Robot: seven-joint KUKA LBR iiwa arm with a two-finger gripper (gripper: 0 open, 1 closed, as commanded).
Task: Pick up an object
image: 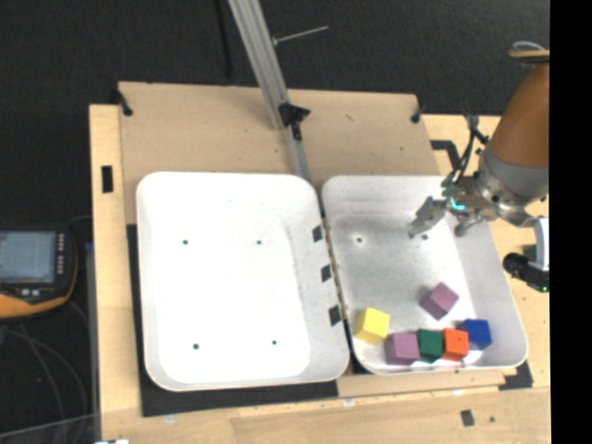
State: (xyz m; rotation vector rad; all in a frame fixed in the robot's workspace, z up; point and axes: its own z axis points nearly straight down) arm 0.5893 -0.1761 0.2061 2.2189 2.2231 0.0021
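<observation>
Several small blocks lie at the near end of the right bin. A purple block sits apart, a yellow block lies near the bin's left wall, and a row of purple, green, orange and blue blocks runs along the front rim. My gripper hovers over the far right part of this bin, well behind the blocks. It is open, its fingers spread, with nothing between them.
The left bin lies beside the right one, joined by black clips. A slanted metal pole rises behind the bins. A handheld controller rests off the bench's left edge.
</observation>
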